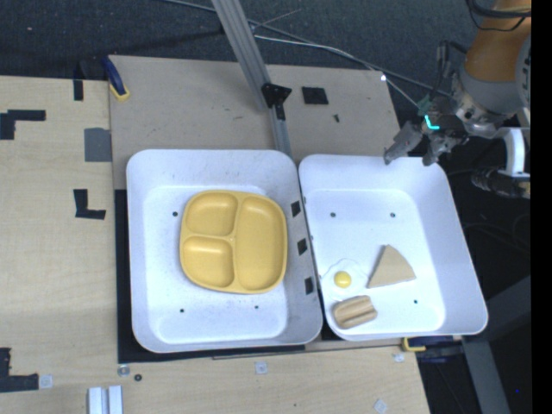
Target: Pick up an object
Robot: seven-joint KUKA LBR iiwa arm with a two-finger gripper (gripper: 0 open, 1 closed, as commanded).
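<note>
Two shallow white bins are sitting side by side on a pale wooden bench (pixel 52 231), seen from above at a slant. The left bin (pixel 147 231) is holding a yellow divided plate (pixel 233 240) with three compartments, lying flat near its middle. The right bin (pixel 431 197) is holding three small food-like things, all gathered toward its near edge: a tan wedge (pixel 392 268), a brown bread-roll shape (pixel 354 311) just below and left of it, and a small fried egg (pixel 342 278) with a yellow yolk lying between the roll and the wedge's left corner.

The grey arm with its orange band (pixel 500 50) is reaching in from the right, and the tool (pixel 412 148) is hanging over the far rim of the right bin. Two dark fingers are showing with a gap between them, so the tool appears to be standing apart and carrying nothing.

The task seems to be at its approach step, with nothing grasped yet. The three small things are lying well apart from the tool, toward the near side of the same bin. The next move would likely call for travelling over one of them, perhaps the wedge as the nearest, lowering, and closing around it.
</note>
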